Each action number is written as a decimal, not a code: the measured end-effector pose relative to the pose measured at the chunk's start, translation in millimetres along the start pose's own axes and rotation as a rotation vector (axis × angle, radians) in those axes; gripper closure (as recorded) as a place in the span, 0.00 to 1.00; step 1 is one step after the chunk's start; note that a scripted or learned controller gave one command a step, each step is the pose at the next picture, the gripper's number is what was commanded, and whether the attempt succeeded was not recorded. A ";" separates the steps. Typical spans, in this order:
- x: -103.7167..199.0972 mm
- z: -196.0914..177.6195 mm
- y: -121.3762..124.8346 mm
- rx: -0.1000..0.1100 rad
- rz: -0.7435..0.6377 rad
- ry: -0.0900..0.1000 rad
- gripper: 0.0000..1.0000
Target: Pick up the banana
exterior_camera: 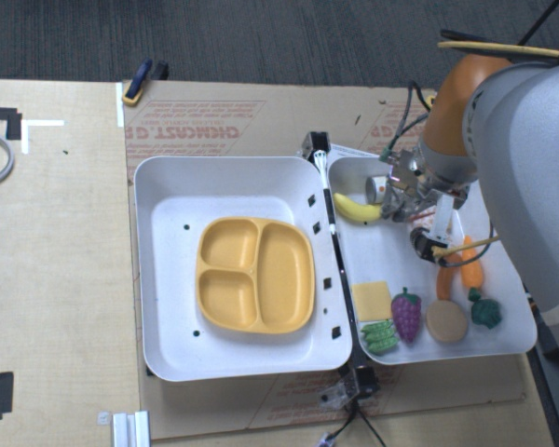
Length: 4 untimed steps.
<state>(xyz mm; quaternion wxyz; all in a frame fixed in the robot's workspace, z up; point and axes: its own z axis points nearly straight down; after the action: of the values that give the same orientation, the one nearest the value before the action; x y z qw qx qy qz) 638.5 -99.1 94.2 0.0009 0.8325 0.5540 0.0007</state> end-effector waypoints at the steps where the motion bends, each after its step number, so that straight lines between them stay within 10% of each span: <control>1: -1.7 2.5 -2.5 0.011 0.001 -0.004 0.00; 2: 72.4 -97.9 -8.3 0.003 0.169 -0.002 0.00; 3: 122.2 -97.8 -29.2 0.004 0.171 -0.003 0.00; 4: 56.2 -97.8 -83.8 0.004 0.101 -0.002 0.00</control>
<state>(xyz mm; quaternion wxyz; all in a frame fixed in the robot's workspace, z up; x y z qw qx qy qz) 582.7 -14.9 191.8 -0.0004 0.8594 0.5112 -0.0014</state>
